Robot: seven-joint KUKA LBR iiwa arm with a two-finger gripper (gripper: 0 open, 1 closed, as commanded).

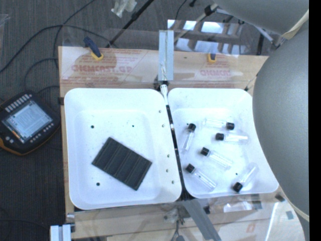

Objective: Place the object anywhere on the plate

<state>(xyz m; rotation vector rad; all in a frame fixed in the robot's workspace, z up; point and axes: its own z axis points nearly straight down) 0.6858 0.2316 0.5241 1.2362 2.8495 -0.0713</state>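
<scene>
A dark grey ribbed rectangular plate (122,163) lies flat and slightly turned in the left white bin (80,104), toward its front. Several clear vials with black caps are scattered in the right white bin (241,99). One vial (187,137) lies near the divider, another vial (216,158) lies mid-bin, and a third vial (244,178) lies at the front right. The arm's thick grey body (288,119) looms over the right bin's right edge, and more of it crosses the top right corner.
An upright metal post (166,54) stands at the back between the bins. A clamp (93,48) grips the board's back left edge. A teach pendant (25,122) lies left of the bench, with cables trailing across the floor.
</scene>
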